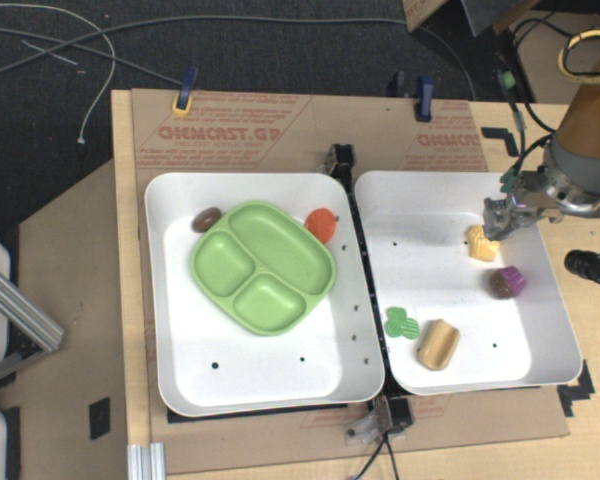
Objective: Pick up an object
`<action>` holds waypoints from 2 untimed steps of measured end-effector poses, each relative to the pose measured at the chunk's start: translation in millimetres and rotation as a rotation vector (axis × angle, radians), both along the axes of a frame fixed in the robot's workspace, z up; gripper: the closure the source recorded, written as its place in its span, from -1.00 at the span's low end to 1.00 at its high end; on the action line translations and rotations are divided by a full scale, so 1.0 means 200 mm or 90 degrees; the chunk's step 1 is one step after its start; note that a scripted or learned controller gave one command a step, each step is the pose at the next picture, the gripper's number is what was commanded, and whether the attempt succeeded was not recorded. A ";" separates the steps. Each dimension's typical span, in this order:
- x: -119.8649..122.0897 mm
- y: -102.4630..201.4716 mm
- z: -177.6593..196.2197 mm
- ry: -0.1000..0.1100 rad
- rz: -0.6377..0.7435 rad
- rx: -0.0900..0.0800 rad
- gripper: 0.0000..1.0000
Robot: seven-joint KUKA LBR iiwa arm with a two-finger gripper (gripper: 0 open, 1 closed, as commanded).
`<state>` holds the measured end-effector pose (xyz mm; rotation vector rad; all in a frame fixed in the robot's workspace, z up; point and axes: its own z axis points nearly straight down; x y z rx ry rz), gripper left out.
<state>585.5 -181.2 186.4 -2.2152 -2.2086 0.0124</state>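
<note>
The end effector is hovering over the right bin, its grip state unreadable, with a yellow toy lying just below-left.

A small pale yellow object lies in the right white bin near its far right wall, just above a purple object.
</note>
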 end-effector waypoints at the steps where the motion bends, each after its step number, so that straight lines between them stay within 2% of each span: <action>1: 0.02 0.00 0.04 -0.009 0.002 -0.002 -1.00; 2: 0.00 0.02 -0.27 -0.006 0.002 -0.001 -1.00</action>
